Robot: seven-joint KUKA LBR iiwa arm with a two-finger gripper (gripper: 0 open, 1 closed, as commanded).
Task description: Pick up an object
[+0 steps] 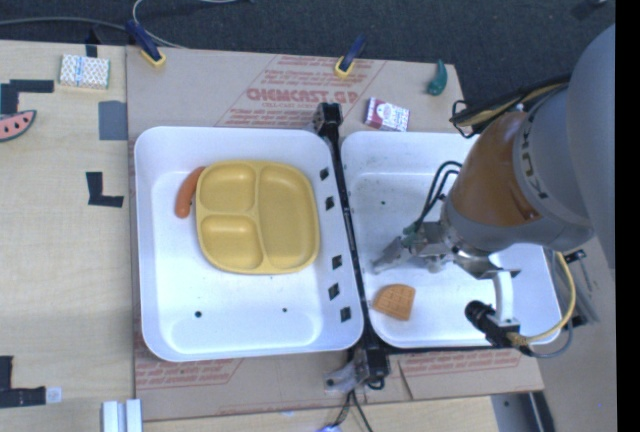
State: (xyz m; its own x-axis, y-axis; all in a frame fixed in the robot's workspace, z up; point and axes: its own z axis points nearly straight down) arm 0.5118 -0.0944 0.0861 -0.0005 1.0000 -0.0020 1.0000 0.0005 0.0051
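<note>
We take the black divider (338, 220) between the two white bins as our landmark. To its right, in the right bin (400, 165), we see a small tan, waffle-like object (394, 301) lying on the bin floor near the front wall, close beside the divider. It rests free, with nothing gripping it.

The end effector (388, 260) hangs over the right bin, just right of the divider and a little behind the waffle-like object. Its metal tips point toward the divider. We cannot tell whether they stand apart or together, since they blur into one grey shape from this angle. We see nothing between them. The grey arm (560, 160) with its orange band (490, 185) reaches in from farther right of the divider.

Left of the divider, the left bin (160, 320) holds a yellow sectioned plate (258, 217), and an orange sausage-shaped toy (186, 193) lies touching the plate's far-left edge.

Behind the divider, on the cardboard sheet (200, 90) covering the desk, we see a small red and white packet (385, 114). A yellow clamp (349, 62) and a green clip (437, 77) sit at the cardboard's back edge.
</note>
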